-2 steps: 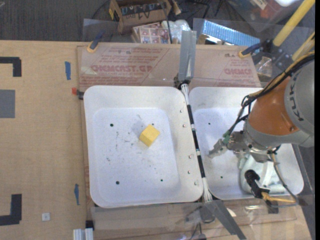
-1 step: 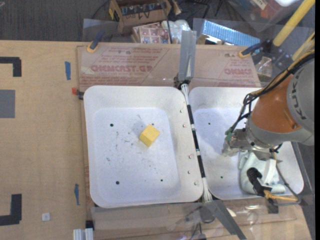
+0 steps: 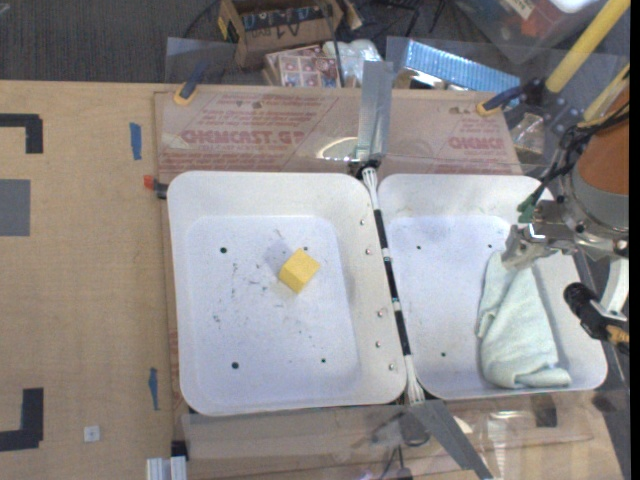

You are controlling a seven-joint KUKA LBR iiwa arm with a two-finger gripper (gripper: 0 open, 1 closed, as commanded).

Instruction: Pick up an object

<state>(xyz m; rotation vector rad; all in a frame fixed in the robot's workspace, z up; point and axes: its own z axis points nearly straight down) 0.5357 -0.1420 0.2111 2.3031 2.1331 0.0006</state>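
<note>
A small yellow block (image 3: 299,270) lies near the middle of the left bin (image 3: 200,218). A pale green cloth (image 3: 518,328) lies bunched lengthwise along the right side of the right bin (image 3: 440,268). My gripper (image 3: 516,252) reaches in from the right and sits right at the cloth's upper end, touching or just above it. The cloth narrows toward that spot, while its lower end rests on the bin floor. The arm's grey wrist and orange band (image 3: 610,168) hang over the bin's right rim.
The two bins meet at a raised divider (image 3: 388,288). Cardboard panels (image 3: 300,133) stand behind the bins. Boxes and clutter (image 3: 290,28) sit beyond the bench, and a yellow pole (image 3: 590,33) slants at the top right. Bare wooden benchtop (image 3: 80,268) stretches to the left.
</note>
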